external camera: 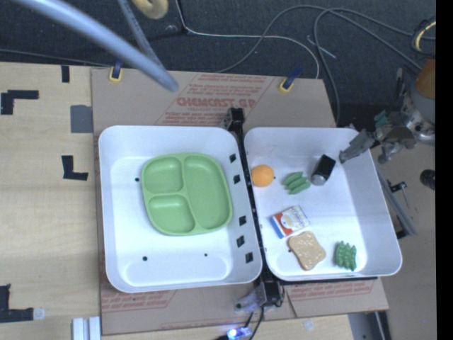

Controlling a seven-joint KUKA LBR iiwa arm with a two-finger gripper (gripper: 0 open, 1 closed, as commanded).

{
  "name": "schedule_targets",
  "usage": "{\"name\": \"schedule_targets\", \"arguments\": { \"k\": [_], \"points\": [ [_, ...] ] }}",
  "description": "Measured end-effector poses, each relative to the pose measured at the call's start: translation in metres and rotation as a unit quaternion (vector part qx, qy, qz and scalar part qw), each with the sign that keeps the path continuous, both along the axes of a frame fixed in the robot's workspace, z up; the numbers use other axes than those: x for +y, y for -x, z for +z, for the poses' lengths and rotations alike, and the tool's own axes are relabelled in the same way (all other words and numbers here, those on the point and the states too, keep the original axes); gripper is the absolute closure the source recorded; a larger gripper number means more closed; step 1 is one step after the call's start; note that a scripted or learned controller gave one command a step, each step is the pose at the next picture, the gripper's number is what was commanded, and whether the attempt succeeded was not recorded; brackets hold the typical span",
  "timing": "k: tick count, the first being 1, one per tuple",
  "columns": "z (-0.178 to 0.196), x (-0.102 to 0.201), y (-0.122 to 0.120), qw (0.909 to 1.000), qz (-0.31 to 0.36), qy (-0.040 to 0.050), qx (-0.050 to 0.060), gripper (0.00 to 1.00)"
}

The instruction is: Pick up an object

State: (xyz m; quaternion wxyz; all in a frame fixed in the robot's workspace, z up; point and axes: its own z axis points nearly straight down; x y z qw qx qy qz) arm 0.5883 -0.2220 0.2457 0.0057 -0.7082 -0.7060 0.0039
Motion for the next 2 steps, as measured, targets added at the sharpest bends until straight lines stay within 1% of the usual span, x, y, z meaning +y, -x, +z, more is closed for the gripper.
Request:
{"name": "schedule_targets", "arguments": {
  "k": [1,2],
  "points": [
    [0.008,0.001,-0.003,1.0000,0.002,0.0015,-0.006,0.00],
    [-0.035,0.002,-0.003,1.0000,0.002,0.0014,-0.005,0.00]
  ]
}}
